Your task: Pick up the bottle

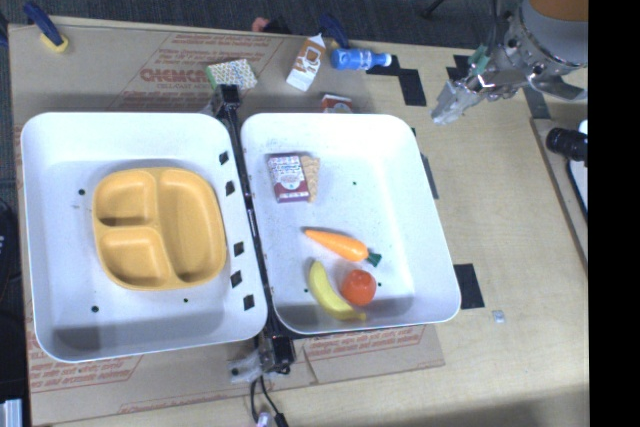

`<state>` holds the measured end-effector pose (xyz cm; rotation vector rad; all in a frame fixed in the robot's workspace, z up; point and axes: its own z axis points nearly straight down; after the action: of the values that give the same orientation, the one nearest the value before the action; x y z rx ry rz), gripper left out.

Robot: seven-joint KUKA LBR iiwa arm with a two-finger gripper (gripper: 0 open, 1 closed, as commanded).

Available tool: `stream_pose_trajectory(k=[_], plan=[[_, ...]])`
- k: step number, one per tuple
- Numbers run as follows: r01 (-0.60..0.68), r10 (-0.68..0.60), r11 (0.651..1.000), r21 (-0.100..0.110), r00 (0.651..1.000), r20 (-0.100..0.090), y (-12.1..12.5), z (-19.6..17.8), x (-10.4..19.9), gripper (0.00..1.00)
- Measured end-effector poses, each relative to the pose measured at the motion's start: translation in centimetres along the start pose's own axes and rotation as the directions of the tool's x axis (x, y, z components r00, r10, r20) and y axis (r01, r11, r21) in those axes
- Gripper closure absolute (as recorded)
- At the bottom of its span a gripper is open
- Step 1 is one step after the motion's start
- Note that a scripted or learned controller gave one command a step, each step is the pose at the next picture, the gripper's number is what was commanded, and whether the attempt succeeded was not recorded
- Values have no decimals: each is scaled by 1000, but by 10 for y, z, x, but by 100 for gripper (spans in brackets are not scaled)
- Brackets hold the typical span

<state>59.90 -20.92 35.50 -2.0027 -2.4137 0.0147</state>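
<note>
Your bottle (358, 60) is the small blue one lying on its side on the desk (500, 245), outside both bins — just past the far rim of the right bin (425, 215), with its pale cap end pointing right. A small carton (306, 62) lies just to its left, close enough to matter, and a black tape mark sits just beside the cap end.

The gripper (447, 105) hangs to the right of the bottle, near it but apart, above the desk off the right bin's far right corner. You cannot tell from this slant whether the jaws are spread or pressed together; they look like pale blurred tips, and nothing shows between them.

So you are at the approach step, with no grasp made yet. The next move calls for carrying the gripper left and a little farther away until it sits over the bottle's body, then turning the jaws across its short width before descending — a grip along its length would likely slip.

Inside the right bin lie a snack packet (291, 177), a carrot (338, 244), a banana (328, 292) and a tomato (358, 287); the left bin (50, 215) holds a yellow divided plate (158, 226). None of them is your concern.
</note>
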Motion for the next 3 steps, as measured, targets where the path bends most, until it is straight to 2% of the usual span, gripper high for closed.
stream_pose_trajectory(k=[3], plan=[[12, -12, 1000, 0, 1000, 4, 1, -32, 0, 100]])
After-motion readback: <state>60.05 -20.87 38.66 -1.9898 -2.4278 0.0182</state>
